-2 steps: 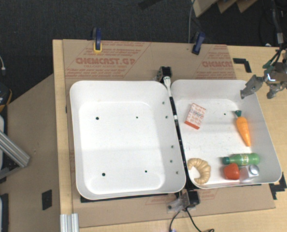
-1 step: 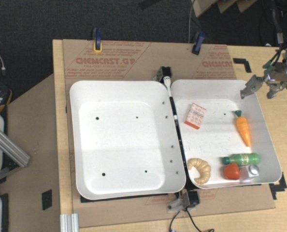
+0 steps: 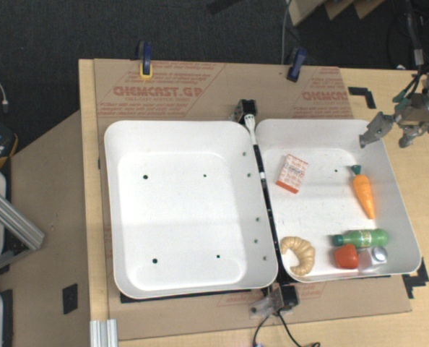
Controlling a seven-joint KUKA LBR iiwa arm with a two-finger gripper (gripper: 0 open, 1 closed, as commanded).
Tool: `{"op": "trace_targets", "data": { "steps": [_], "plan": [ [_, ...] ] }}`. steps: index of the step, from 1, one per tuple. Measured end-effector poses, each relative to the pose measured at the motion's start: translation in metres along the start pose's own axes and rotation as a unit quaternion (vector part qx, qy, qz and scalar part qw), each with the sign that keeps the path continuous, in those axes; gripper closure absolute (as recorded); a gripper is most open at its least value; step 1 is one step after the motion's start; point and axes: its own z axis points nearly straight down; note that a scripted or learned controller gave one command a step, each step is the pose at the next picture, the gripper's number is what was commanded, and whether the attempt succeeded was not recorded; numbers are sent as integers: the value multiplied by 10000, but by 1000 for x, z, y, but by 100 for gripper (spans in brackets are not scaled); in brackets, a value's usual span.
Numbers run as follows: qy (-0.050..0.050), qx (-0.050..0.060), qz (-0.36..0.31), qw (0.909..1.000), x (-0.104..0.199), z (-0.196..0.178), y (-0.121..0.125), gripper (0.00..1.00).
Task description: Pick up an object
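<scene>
1. Orange and tapered, the carrot [image 3: 364, 195] lies in the right bin [image 3: 323, 139], near its right wall, and is the object closest to the gripper [image 3: 390, 135].
2. From the gripper, which hangs over the bin's upper right corner, the carrot sits at about seven o'clock, a short way off and apart from it.
3. Its long axis runs roughly from eleven to five o'clock, green stem end toward the gripper.
4. The two fingers stand spread apart with nothing between them.
5. My judgement: the coming move is a short travel toward seven o'clock, then a descent with the fingers closing across the carrot's narrow width.
6. Farther along the same line lie the green bottle [image 3: 360, 238] and red tomato [image 3: 347, 256].
</scene>
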Motion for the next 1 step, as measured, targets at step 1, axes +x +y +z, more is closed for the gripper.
{"op": "trace_targets", "data": {
  "steps": [1],
  "plan": [
    [0,0,0,10000,0,0,0,0]
  ]
}}
